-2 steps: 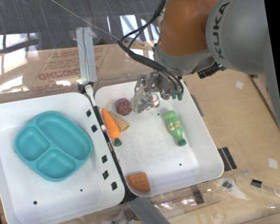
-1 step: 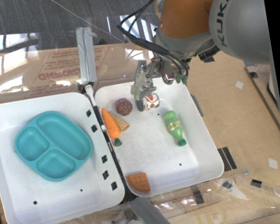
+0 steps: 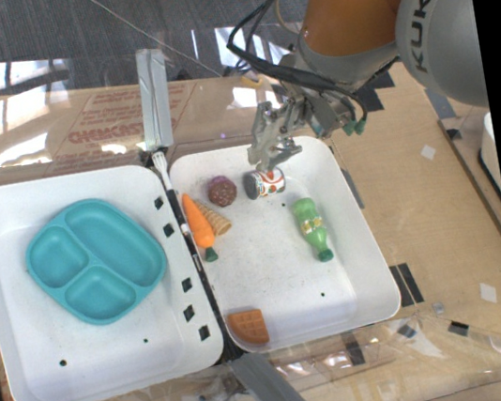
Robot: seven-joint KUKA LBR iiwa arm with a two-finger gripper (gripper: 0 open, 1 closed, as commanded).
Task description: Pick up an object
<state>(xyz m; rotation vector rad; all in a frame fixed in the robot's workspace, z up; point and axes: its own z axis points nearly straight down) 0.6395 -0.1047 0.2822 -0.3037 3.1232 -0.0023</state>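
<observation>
My gripper (image 3: 273, 153) hangs over the far part of the right bin (image 3: 359, 253), open, with nothing between its fingers. Just in front of its tips lies a small red-and-white can (image 3: 269, 182) on its side. Left of the can sits a dark round scoop (image 3: 221, 189) on a tan cone (image 3: 216, 218). An orange carrot (image 3: 199, 223) lies beside them near the bin's left wall. A green bottle (image 3: 311, 226) lies to the right of the middle. Against the near wall rests a brown waffle piece (image 3: 248, 327).
The left bin (image 3: 32, 374) holds a teal divided plate (image 3: 96, 259). A grey bar (image 3: 154, 97) rises at the back between the bins. Black cables (image 3: 253, 42) trail from the wrist. Bare wooden bench (image 3: 424, 213) lies to the right.
</observation>
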